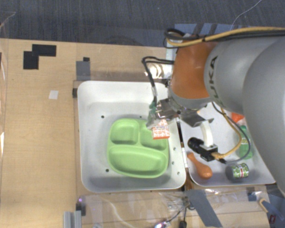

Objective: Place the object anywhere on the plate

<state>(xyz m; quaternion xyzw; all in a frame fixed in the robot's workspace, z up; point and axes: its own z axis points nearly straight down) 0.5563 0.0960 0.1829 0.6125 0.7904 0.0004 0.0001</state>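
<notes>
Starting at the near edge of the left white plastic bin [85,175], the light-green divided plastic plate [137,148] lies with its one large compartment nearest and two smaller ones behind; its long axis runs roughly 9 to 3 o'clock. Just beyond, at the plate's 1 o'clock corner, a small flat packet, white with red print [160,131], hangs or rests over the plate's far right rim. It looks squarish, so no long axis can be read, nor which way it points. The two-finger gripper [157,114] sits directly above it, at the packet's 12 o'clock, and the packet seems to touch the tip; whether it is actually pinched, and how far the tip is spread, I cannot tell. The move turns on this: the packet already overlaps the plate, whose centre lies toward 8 o'clock from the gripper. Farther off to 3 o'clock, the right bin [261,177] holds an orange carrot-shaped toy [200,165] and a small green can [237,171].
</notes>
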